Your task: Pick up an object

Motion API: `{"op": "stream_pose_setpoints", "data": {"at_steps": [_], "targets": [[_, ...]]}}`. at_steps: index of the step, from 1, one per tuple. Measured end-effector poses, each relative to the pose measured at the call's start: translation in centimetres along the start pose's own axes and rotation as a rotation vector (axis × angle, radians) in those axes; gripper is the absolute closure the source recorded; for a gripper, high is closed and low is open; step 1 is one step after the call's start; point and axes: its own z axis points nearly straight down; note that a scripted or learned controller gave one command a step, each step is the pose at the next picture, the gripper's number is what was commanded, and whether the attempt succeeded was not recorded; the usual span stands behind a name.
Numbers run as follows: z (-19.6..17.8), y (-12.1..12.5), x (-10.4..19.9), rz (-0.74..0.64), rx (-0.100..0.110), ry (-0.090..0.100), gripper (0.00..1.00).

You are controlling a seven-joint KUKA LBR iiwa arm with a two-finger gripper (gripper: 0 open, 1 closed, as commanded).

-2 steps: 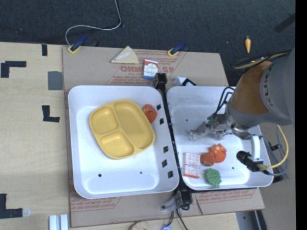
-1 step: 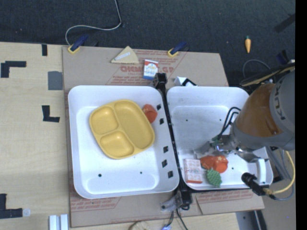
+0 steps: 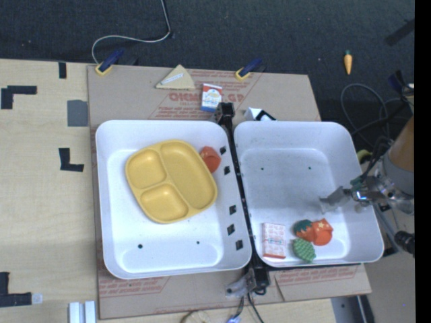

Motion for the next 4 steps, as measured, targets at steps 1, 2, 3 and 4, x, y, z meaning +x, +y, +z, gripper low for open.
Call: {"op": "stream_pose_setpoints", "data": {"at_steps": [1,2,3,4], "targets": [[4.9,5.9,5.9,-0.005,0.003,0.005,0.00],[4.3,-0.1,8.3,-0.002,0.004,0.004,0.00],[3.1,3.7,13.0,-0.004,0.003,0.004,0.00],[7.0,-0.1,10.0,-0.002,0.004,0.003,0.00]]}}
